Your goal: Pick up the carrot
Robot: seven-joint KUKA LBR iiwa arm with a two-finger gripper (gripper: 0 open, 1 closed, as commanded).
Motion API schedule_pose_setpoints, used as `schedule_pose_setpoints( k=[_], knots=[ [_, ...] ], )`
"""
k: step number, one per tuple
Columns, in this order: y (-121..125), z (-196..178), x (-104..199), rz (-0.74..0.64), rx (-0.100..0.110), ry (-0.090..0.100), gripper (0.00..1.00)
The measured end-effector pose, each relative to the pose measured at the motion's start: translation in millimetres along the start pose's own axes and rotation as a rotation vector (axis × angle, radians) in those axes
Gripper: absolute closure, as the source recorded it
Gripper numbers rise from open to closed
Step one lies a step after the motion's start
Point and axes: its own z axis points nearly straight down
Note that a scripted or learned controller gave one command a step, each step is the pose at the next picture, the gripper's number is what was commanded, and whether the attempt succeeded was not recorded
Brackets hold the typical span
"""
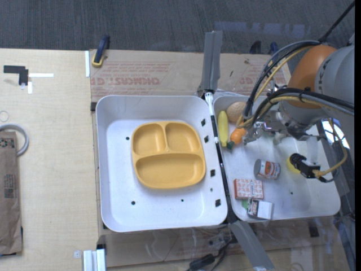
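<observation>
Left bin (107, 168): smooth white plastic, shallow, rounded corners; holds a glossy yellow plate (167, 154) with three compartments. Right bin (316, 205), same make: a small orange carrot (237, 135), stubby and tapered, lies near its upper left, touching a yellow banana (223, 128) along the dividing wall. A tan rounded item (238, 108) sits above them. Lower down, a small cylindrical can (266, 169) on its side, a flat printed carton (248, 188), another small box (260, 209). Hand (255, 130) just right of the carrot; fingers' state cannot be told. Pale wooden surface (51, 151).
</observation>
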Motion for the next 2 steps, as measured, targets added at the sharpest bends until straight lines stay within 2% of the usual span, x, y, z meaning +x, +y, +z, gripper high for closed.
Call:
schedule_pose_setpoints(
  k=[1,2],
  knots=[
    [3,5,25,-0.273,-0.001,-0.001,0.0],
    [-70,-94,39,-0.206,0.0,0.0,0.0]
  ],
)
